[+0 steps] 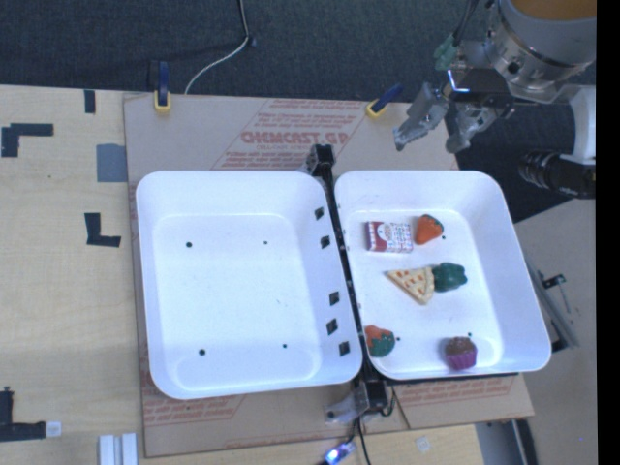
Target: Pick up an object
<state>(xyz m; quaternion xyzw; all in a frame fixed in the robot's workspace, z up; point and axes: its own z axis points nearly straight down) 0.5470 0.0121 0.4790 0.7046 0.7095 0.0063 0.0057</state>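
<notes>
The right bin (484,194) holds several small items: a red-and-white carton (387,237), an orange-red piece (428,229), a tan wedge (414,283), a dark green piece (449,277), an orange-and-green piece (379,340) and a purple piece (460,353). My gripper (438,126) hangs high above the bin's far edge, at the upper right of the camera view. Its two fingers are spread apart and nothing sits between them.
The left bin (155,201) lies beside the right one, joined by a black hinge strip (332,260). Both rest on a cardboard sheet (281,134) with clamps (161,95) at its far edge. A cable (232,46) runs behind.
</notes>
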